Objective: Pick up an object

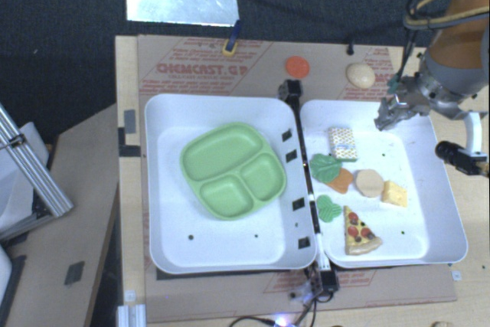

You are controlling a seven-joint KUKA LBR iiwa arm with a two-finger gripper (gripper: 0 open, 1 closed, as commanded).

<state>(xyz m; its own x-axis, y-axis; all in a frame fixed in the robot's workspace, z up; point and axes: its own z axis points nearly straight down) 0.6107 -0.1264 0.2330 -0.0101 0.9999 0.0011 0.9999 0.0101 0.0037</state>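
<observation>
the left bin (pixel 164 188) holds a green tray (pixel 232 170) with three compartments, lying a little left of the bin's middle and turned at a slant. black clips (pixel 295 157) run along the seam between the two bins.

behind the bins, on the cardboard, an orange disc (pixel 297 67) sits near the seam and a pale egg (pixel 360 75) lies farther right, near the arm.

the right bin (pixel 436 203) carries the food toys. a patterned cracker (pixel 342 142) lies toward its back left. below it, a green leaf (pixel 325 166) rests against an orange piece (pixel 341 181), which touches a round tan slice (pixel 368 183); a yellow cheese wedge (pixel 395 194) sits just beside the slice on the right. a second, smaller green leaf (pixel 328 207) lies near the seam, and a pizza slice (pixel 358 232) lies just to its right, toward the bin's front edge.

the gripper (pixel 385 116) hangs over the back part of the right bin, right of the cracker and apart from every toy. nothing shows between its dark fingers, and i cannot tell whether they are spread or closed. the arm (pixel 459 50) comes in from the right, its orange band high at the upper right corner, the grey wrist angled down and leftward toward the bin.
</observation>
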